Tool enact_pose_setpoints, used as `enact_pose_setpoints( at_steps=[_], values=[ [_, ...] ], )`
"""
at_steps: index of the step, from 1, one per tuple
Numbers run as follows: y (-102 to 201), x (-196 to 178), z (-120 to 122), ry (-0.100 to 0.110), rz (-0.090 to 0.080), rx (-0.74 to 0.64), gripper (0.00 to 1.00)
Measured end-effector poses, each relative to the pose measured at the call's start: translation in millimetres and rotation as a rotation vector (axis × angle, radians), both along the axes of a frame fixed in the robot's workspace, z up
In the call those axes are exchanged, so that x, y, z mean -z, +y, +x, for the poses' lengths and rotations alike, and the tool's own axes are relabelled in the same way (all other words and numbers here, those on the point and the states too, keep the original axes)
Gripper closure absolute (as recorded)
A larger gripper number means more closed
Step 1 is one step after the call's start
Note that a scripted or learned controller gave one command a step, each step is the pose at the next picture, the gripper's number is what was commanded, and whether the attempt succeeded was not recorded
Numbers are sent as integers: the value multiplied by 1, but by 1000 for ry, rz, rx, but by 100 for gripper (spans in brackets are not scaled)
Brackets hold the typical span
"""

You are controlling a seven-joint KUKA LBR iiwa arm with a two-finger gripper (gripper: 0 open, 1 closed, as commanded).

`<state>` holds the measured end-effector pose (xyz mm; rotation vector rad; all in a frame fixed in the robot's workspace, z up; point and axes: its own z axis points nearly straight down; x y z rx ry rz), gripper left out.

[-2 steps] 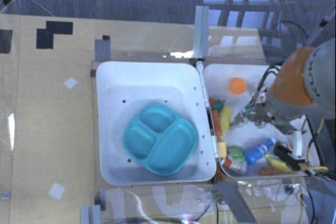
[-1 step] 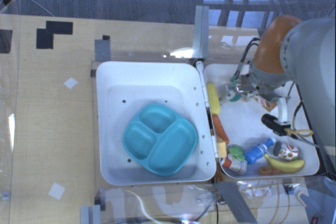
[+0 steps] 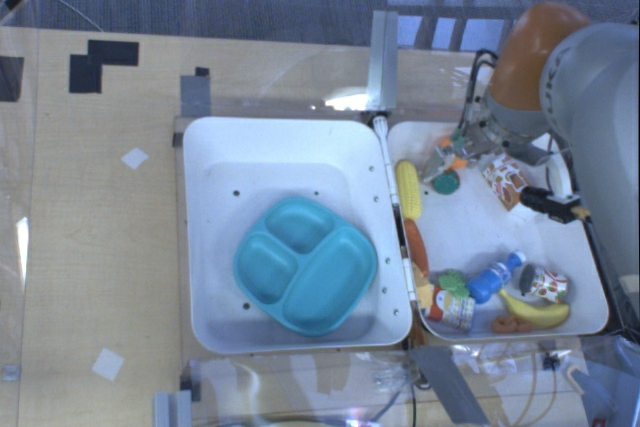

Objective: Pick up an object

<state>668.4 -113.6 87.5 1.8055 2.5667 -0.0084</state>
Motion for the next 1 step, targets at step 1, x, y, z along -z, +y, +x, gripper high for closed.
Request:
enact_pose_setpoints(
  at_steps=[1],
  values=[
    [-39, -18, 3, -10, 5, 51, 0]
  ],
)
